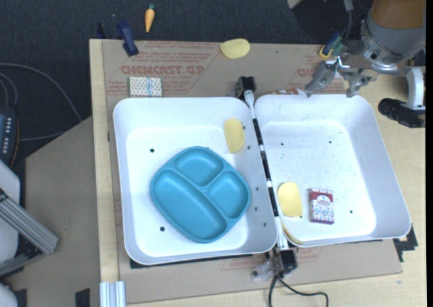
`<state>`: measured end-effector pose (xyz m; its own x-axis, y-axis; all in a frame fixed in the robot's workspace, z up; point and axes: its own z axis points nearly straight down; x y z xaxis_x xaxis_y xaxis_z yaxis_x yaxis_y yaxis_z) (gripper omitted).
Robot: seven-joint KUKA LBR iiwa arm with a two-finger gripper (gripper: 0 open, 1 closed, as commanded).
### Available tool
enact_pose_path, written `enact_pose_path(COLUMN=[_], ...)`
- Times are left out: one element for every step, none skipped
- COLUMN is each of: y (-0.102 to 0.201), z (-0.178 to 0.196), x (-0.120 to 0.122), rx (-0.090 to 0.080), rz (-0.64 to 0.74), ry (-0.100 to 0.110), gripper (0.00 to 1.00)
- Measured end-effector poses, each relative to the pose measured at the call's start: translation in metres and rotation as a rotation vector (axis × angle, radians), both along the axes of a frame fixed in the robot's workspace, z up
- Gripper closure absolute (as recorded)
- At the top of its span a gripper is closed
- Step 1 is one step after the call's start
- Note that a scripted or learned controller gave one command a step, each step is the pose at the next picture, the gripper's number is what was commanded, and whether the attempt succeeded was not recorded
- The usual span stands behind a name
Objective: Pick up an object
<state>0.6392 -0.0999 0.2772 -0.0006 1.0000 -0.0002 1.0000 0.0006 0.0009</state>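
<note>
Right bin's (352,136) far rim: spread tool (335,82)

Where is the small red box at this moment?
The small red box lies flat in the right bin, near its front edge, just right of a yellow piece.

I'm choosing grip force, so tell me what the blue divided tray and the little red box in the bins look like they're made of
Blue divided tray: probably moulded plastic, going by its even colour, rounded compartments and soft sheen. Little red box: likely printed cardboard, with flat faces, sharp edges and a matte printed front, though it is too small to be sure.
</note>
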Motion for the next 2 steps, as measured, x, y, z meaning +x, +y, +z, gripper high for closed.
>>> enact_pose_path(y=[-0.064, -0.043], z=[-0.051, -0.071], x=[-0.063, -0.127], rx=[-0.001, 0.001], rz=[-0.001, -0.001], ry=[0.001, 0.002], gripper=[0.00, 0.00])
